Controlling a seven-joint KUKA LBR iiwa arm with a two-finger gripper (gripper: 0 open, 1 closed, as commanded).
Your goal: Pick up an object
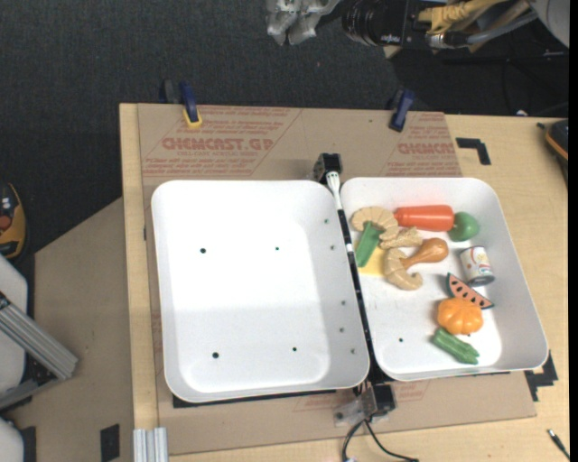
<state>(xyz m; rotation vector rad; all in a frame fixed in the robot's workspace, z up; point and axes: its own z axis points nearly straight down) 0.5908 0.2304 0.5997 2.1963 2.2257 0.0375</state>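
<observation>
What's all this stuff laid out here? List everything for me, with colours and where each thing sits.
Left bin: one, white, left half of the bench.
Right bin: one, white, beside it, holding all the toy food.
Carrot: one, orange-red, far end of right bin.
Green ball: one, touching the carrot's right end.
Croissants: tan pastry pieces, piled mid-bin.
Green pepper: one, left of the pile.
Can: one, silvery, right side.
Watermelon slice: one, red, below the can.
Pumpkin: one, orange, near end.
Green pod: one, nearest corner.
Clamps: two, blue, board's far edge.
Hand: one, grey, top edge, above the bench.
</observation>
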